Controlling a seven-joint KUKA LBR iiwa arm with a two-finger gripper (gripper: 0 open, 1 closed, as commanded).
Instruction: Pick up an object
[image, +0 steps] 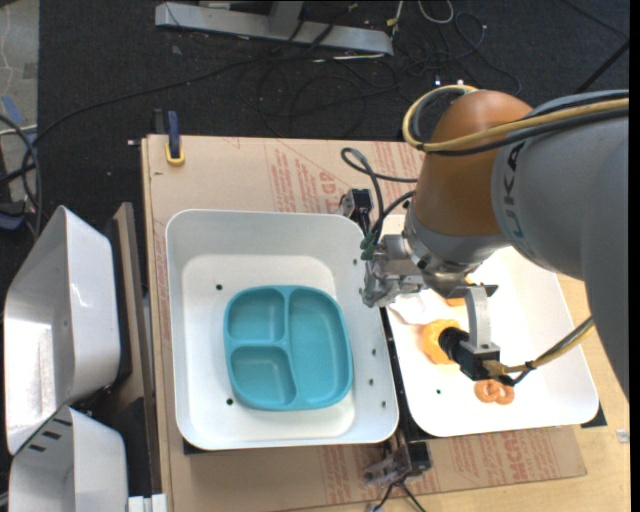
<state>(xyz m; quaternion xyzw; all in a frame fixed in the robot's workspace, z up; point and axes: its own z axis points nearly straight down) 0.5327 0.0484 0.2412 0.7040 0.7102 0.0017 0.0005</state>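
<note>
A yellow object (433, 340) lies in the right bin (560, 400), near its left side. An orange ring-shaped piece (492, 392) rests closer to the front of that bin. A small orange bit (455, 298) peeks out from under the wrist. My gripper (378, 283) hangs over the right bin's left rim, up and to the left of the yellow object. The big orange-banded wrist hides much of the bin's back half. I see nothing held in the gripper.
The left bin (200, 240) holds a teal divided plate (288, 347) in its middle. Both bins sit on a cardboard-covered bench (270, 170). White tubs (55, 310) stand off the bench at far left.
</note>
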